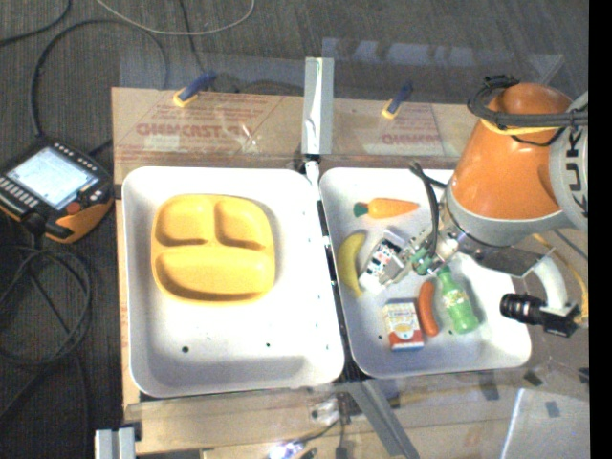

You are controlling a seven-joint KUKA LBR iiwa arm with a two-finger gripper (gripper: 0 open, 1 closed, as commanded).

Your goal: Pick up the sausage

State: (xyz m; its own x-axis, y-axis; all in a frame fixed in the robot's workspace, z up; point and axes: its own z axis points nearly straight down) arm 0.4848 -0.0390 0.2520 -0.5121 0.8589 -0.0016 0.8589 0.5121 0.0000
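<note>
The sausage [427, 308], just below the pincer [418, 256], looks light, smooth, slippery; pinch mid-length. Pincer's state: cannot tell.

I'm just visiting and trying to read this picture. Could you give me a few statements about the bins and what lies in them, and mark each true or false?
1. The yellow divided plate lies in the left bin. True.
2. The sausage lies in the left bin. False: it lies in the right bin, between the small carton and the green bottle.
3. The carrot lies in the right bin, near its far side. True.
4. The banana rests on the yellow plate. False: it lies in the right bin, near its left wall.
5. The gripper is over the right bin. True.
</note>
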